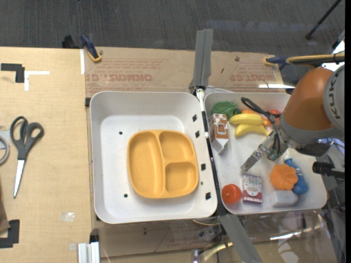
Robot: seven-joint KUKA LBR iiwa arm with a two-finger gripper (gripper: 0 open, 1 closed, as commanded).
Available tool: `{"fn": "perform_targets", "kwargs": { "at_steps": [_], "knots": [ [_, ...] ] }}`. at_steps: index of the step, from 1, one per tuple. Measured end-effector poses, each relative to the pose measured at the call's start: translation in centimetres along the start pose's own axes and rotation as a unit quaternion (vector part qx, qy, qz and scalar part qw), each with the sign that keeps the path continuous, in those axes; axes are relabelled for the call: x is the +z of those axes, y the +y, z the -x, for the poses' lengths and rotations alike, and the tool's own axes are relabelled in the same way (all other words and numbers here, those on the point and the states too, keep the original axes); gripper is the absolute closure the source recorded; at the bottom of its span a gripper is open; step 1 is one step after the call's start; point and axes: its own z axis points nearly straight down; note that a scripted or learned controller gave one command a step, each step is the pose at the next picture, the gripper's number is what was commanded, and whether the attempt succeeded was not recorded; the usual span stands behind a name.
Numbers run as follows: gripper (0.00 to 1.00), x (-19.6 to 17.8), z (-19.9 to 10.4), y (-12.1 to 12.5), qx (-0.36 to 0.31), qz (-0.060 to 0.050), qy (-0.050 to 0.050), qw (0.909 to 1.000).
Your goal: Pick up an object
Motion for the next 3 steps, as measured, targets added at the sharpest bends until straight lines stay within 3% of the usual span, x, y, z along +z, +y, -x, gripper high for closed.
{"fn": "perform_targets", "kwargs": {
  "at_steps": [1,2,3],
  "knots": [
    [0.00,0.0,-4.3,-4.9,-0.025,0.000,0.001,0.9997],
    [0.00,-0.1,0.9,2.5,0.103,0.001,-0.001,0.9947],
    [0.00,-8.5,9.5,0.4,0.119,0.001,-0.002,0.9929]
  ]
}}
